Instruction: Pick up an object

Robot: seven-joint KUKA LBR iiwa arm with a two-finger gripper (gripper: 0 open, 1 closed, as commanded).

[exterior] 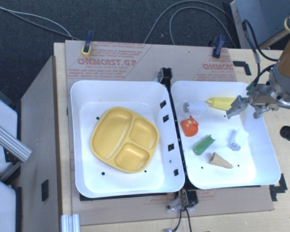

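The gripper [247, 109] is seen spread, empty, above the right bin [268, 170]; it should be centred over one object before descent.

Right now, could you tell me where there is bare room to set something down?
Left bin: bare strips around the yellow tray. Right bin: bare floor right of the ice cream cone. Crowded near the divider, and by the end effector.
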